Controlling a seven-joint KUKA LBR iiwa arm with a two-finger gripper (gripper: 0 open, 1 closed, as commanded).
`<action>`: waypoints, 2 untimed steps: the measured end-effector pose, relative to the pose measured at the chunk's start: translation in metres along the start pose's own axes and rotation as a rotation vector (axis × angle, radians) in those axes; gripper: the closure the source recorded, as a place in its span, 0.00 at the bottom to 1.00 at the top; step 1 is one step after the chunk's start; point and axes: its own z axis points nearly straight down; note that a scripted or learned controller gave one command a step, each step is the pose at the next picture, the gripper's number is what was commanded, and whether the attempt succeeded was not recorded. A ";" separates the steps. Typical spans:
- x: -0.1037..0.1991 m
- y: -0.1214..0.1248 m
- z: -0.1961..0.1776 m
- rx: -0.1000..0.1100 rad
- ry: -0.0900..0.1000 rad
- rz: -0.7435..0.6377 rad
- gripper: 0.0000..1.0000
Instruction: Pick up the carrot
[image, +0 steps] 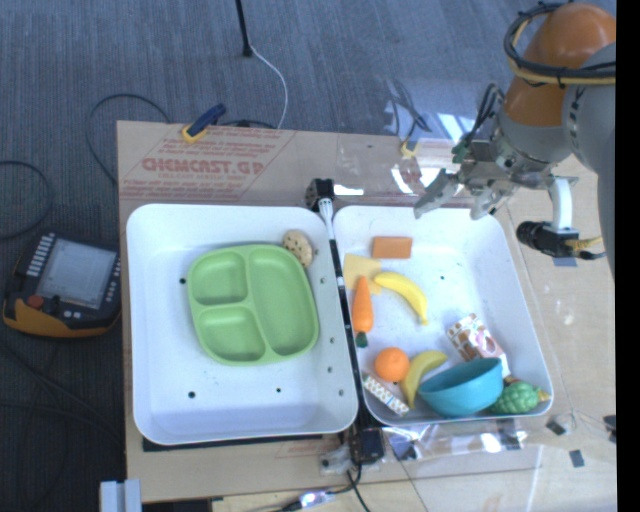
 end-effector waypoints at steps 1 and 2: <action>0.034 -0.045 0.122 0.011 0.002 -0.129 0.00; 0.040 -0.055 0.144 -0.010 0.001 -0.007 0.00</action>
